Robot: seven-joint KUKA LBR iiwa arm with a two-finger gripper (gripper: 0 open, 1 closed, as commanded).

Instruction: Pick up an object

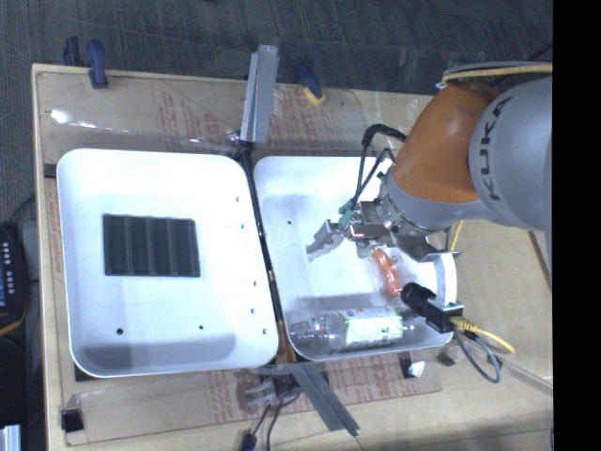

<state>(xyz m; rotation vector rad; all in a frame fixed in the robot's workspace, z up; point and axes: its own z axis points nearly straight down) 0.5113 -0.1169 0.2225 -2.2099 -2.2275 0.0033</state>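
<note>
You had the gripper over the bare floor of the right white bin, fingers spread, nothing between them. The clear plastic bottle with a white label lay along the near wall. Judged: still approaching; next, descend onto it.

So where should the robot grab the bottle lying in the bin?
Probably around the middle of the bottle, at its label, coming straight down from above. It lies on its side along the near wall of the right bin, so the ends are awkward, while its round body offers two sides to pinch. One finger must slip between bottle and wall, which looks tight. The gripper is above the bin floor.
</note>
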